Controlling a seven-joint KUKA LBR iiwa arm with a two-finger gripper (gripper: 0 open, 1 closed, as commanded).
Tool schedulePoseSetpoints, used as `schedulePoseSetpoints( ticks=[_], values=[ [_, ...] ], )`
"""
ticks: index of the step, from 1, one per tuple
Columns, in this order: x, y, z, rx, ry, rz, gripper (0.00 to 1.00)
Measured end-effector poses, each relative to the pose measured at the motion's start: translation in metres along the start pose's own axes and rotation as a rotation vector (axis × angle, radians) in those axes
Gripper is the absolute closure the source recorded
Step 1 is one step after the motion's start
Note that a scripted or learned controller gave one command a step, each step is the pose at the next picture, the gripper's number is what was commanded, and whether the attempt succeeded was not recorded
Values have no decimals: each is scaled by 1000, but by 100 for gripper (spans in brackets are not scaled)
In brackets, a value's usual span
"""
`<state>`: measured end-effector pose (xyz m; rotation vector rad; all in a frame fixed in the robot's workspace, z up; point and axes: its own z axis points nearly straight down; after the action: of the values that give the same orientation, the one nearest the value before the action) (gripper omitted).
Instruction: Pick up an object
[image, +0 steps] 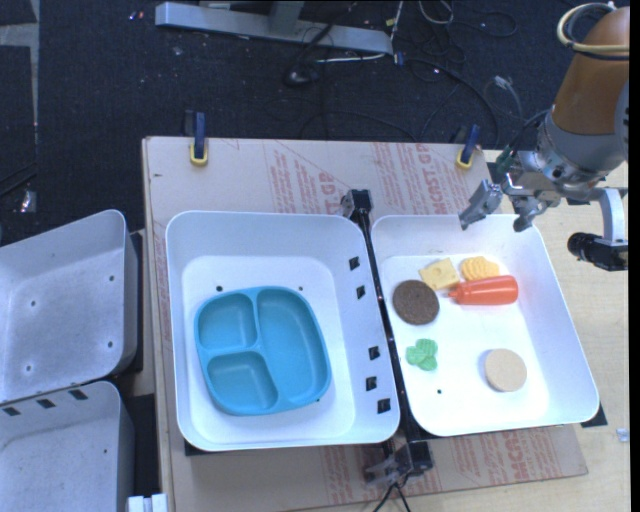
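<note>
My gripper (502, 210), fingers spread and holding nothing, hangs above the right bin's (568, 330) far rim; below it, a carrot (487, 291) touches the cheese (438, 273) and brown patty (414, 302).

Light is bright and even, falling from above — the two white bins (372, 420) are near blown out, their walls losing detail. Shadows are soft and short: a faint one hugs the blue tray (262, 350), small ones sit beneath the food pieces. The dark floor (80, 90) beyond the table (300, 165) stays murky and grainy. The gripper (497, 212) looks slightly soft — focus elsewhere is moderate.
</note>
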<state>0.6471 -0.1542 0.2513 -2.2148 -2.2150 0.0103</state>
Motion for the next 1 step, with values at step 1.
schedulePoseSetpoints(
  ticks=[1],
  values=[
    [0, 2, -5, -9, -2, -2, 0]
  ],
)
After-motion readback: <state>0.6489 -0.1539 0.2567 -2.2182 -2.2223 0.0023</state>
